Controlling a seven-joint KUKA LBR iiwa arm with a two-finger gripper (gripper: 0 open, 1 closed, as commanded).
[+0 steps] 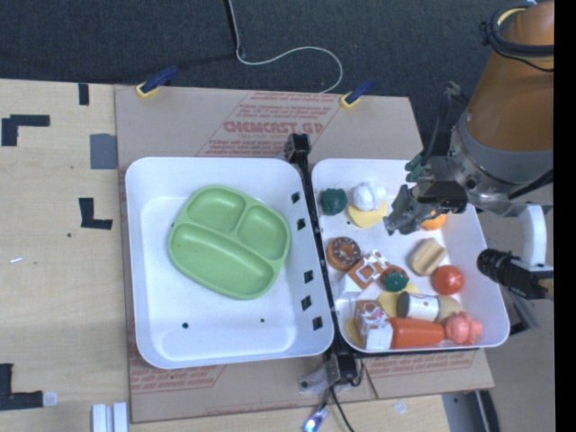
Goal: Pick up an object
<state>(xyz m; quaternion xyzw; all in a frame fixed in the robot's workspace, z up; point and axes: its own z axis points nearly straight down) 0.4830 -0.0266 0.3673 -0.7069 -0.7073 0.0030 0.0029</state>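
You are hovering the gripper [402, 219] over the right bin [486, 241] — I cannot tell its state. The toys are sitting below; aim for the bun [426, 257], lying apart from neighbours — come straight down.

A light wooden bench top [54, 268] fills the near and left part of the scene, marked with black tape pieces [90, 212]. On it lies a brown cardboard sheet with red lettering [261, 124], held at its far edge by blue-and-yellow clamps [157, 80]. Beyond, dark grey carpet floor [117, 25] carries a thin white cable [279, 57].
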